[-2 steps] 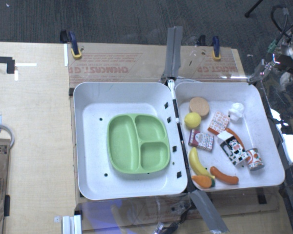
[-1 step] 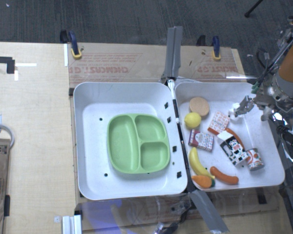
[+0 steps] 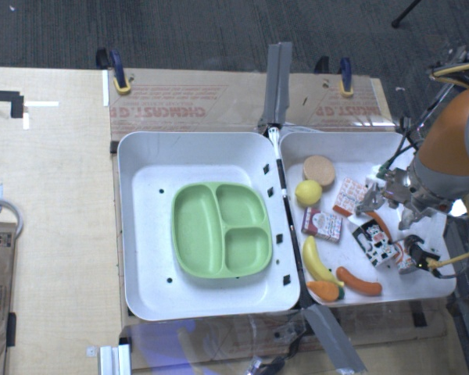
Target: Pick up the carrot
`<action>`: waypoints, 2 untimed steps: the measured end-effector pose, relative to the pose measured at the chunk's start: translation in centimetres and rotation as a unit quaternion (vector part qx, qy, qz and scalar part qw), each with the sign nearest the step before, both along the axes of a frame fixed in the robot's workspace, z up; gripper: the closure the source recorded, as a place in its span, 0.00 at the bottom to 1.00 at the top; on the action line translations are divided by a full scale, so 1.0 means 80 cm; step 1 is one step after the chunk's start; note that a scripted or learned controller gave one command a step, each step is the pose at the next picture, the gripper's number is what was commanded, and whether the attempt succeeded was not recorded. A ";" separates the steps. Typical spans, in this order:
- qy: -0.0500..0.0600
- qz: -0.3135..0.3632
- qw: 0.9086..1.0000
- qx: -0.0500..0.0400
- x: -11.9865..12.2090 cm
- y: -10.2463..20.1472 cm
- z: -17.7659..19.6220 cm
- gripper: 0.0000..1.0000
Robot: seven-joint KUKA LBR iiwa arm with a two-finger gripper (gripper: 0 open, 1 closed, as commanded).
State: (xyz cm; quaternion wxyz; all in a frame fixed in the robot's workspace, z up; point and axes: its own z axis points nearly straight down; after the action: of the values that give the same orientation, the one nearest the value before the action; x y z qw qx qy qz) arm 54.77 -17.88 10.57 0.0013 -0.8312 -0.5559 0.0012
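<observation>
The carrot, a long orange piece, lies near the front edge of the right bin, just right of the banana. My gripper hangs over the right half of that bin, well behind the carrot and apart from it. Its fingers are spread open. Below them lie a black-and-white box and a short orange-red piece that I cannot identify. Nothing sits between the fingers.
The right bin also holds a lemon, a round tan biscuit, two small printed boxes and an orange wedge by the banana's tip. The left bin holds a green divided plate.
</observation>
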 end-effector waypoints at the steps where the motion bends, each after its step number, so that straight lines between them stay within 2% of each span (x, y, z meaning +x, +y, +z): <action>1: 0.000 -0.174 0.985 -0.001 -0.005 0.097 -0.014 0.00; 2: 0.001 -0.327 0.945 -0.002 0.024 0.051 -0.019 0.00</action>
State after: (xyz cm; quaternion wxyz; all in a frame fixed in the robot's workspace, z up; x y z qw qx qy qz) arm 56.72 -13.82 9.07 0.0005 -0.9673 -0.2536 0.0022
